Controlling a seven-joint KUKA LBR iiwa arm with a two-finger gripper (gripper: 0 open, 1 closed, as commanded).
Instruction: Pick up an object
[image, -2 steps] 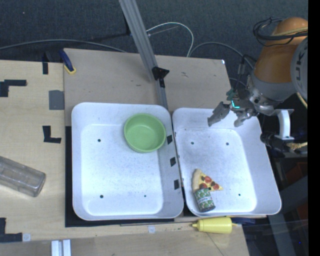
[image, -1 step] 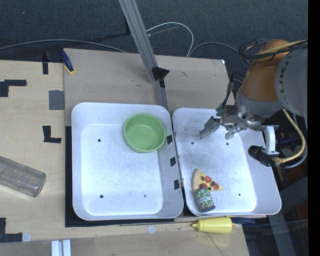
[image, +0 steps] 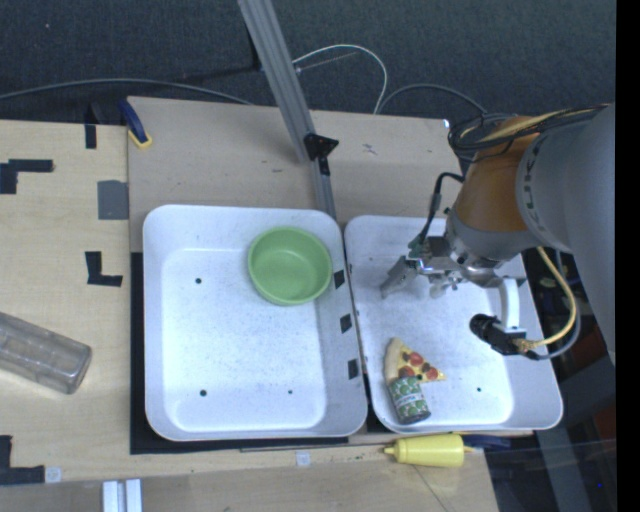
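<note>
Camera view, right bin (image: 530, 400): I log a small green can (image: 409, 398) lying on its side near the front wall, touching a toy pizza slice (image: 412, 362) just behind it. I judge the can stiff, light, smooth and apt to roll, so I would take it across its round body; the slice looks flat and hard to pinch. The gripper (image: 418, 280) hangs behind both, fingers spread, nothing between them. Left bin (image: 170, 390): one green bowl (image: 289, 265), thin-rimmed, probably light.

Pale wooden bench (image: 60, 240), dark carpet (image: 100, 40).
</note>
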